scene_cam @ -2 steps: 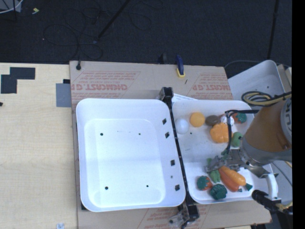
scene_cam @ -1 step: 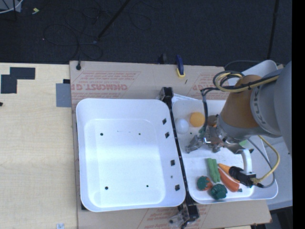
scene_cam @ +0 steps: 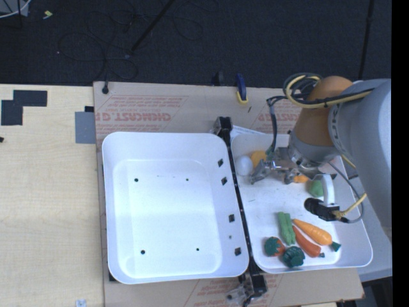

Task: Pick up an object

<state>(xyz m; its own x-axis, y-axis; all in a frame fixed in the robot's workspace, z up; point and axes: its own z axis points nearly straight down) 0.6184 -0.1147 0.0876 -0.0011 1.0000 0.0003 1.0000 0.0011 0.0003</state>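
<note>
My gripper (scene_cam: 265, 169) hangs low over the upper left part of the right bin (scene_cam: 358, 258), with the grey arm reaching in from the right. A yellow item (scene_cam: 257, 157) lies just beside it, and a white ball (scene_cam: 244, 165) rests to its left near the bin wall. A small orange piece (scene_cam: 300, 179) and a light green item (scene_cam: 316, 187) lie to the gripper's right. Nearer the front are a green cucumber (scene_cam: 284, 228), two orange carrots (scene_cam: 313, 231), a teal and orange piece (scene_cam: 273, 246) and a dark green broccoli (scene_cam: 294, 256).
The left white bin (scene_cam: 115, 171) stands beside the right one, with a black divider (scene_cam: 231, 190) between them. Both rest on a cardboard sheet (scene_cam: 160, 110) on the wooden bench. A blue and yellow clamp (scene_cam: 241, 88) sits at the far edge.
</note>
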